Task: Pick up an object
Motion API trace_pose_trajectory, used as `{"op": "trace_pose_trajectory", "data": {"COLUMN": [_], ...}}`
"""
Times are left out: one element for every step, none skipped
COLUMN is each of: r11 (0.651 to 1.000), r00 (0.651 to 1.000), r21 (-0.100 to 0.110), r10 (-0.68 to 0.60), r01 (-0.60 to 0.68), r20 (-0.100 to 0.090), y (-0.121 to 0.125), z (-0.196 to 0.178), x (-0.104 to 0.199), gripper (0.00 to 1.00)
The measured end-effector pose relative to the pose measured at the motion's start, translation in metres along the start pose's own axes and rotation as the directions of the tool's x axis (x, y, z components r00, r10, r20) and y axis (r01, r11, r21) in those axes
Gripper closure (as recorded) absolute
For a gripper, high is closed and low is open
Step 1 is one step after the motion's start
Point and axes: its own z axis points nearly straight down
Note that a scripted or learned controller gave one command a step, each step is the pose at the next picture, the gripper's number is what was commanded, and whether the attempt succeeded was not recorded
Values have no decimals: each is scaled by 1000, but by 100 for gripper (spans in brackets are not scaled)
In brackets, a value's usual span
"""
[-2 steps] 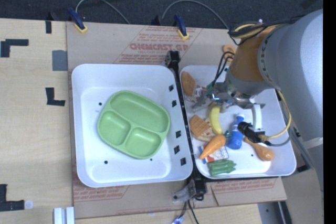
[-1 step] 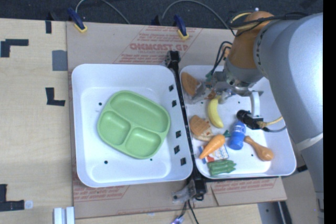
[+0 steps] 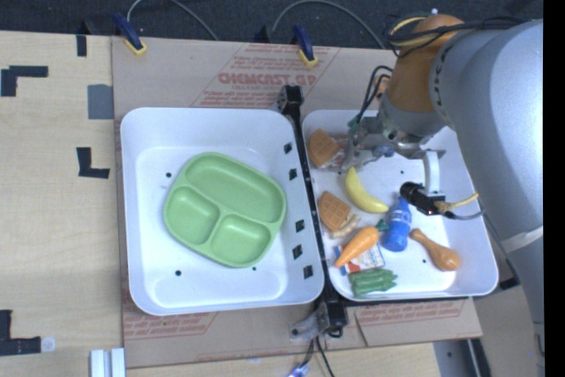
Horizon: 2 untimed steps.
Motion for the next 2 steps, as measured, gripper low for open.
{"op": "trace_pose_trajectory", "data": {"r11": [1000,1000], "r00": [1000,1000], "r21": [-5,-3], "r10": [-1,0], "r01": [1,0], "r20": [-6,-6], "y": [-37,-38], "z": [-125,-124], "x": [57,57], "gripper": [100,0]}}
